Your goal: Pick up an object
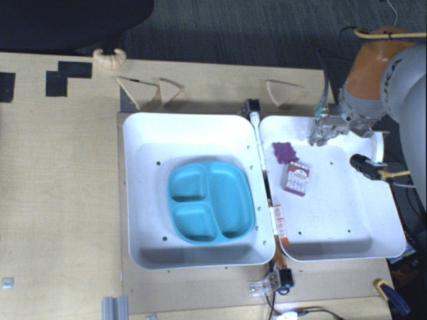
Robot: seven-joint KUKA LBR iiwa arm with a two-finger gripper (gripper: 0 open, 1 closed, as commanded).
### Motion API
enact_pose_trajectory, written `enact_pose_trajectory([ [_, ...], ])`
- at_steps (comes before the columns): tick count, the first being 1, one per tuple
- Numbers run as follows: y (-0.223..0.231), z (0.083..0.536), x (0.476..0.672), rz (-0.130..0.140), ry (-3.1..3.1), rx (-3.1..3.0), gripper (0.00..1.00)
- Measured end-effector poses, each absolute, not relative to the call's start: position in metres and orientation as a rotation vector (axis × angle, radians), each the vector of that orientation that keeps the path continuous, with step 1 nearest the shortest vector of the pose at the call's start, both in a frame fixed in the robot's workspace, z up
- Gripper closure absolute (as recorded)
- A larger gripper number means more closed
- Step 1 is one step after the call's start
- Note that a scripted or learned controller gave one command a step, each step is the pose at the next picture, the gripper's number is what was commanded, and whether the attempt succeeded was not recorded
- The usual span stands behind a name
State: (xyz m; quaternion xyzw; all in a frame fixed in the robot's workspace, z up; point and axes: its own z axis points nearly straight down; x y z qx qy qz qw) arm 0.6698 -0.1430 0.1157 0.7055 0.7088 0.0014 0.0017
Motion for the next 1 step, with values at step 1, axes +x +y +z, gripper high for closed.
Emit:
enact_pose_trajectory([
  [1, -0.0596, 0.213, 0.6703, 0.009, 2.226, 2.21, 1.0],
])
